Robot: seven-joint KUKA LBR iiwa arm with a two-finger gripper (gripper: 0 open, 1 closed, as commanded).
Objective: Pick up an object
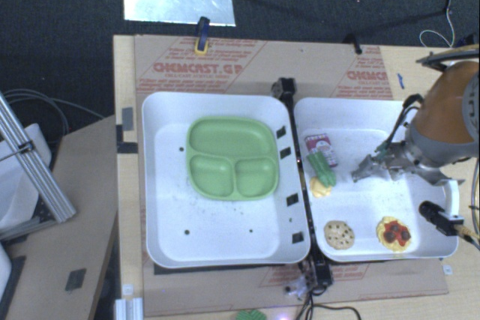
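Robot arm over the right bin

The left bin [161, 236] holds a green plate [231, 158] in its middle. The right bin [352, 112] has the gripper [358, 174] low in its middle, holding nothing; I cannot tell how it is set. A green toy [321, 164] lies by the left wall, a cookie [339, 234] and small pizza [394, 233] by the front edge.

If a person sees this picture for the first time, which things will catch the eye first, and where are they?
The big green divided plate in the middle of the left bin stands out first. Next comes the grey and orange arm reaching in from the right, its gripper low over the right bin. Small toy foods lie there: a green and yellow piece near the left wall, a cookie and a little pizza along the near edge.
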